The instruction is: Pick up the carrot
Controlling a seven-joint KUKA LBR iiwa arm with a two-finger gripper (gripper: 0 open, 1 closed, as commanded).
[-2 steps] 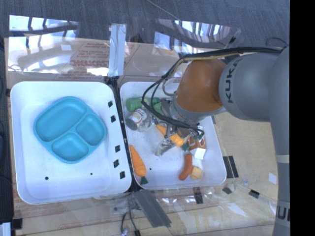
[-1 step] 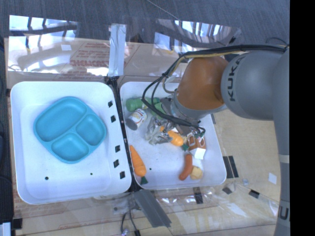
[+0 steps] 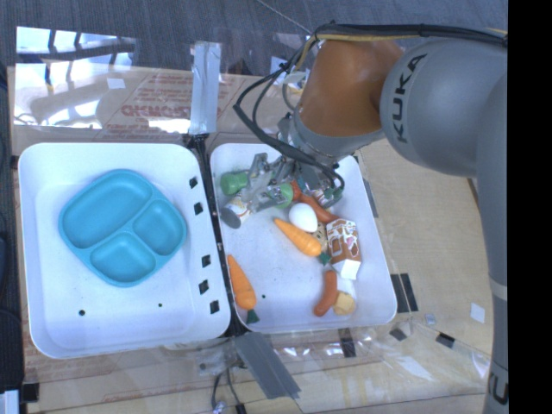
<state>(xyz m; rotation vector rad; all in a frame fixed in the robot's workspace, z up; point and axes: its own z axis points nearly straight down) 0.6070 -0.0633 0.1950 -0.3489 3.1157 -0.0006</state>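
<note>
Jaws over right bin, carrot below-left, apart.
My jaws: state unreadable. Orange tapered carrot lies beside white egg in right white bin on desk.

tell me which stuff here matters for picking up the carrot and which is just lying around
For the job:
- carrot in the middle of the right bin
- second carrot by that bin's left wall
- pincer, low over the bin's far end

Lying about:
- white egg
- green vegetable
- sausage
- printed packet
- blue divided plate in the left bin
</note>
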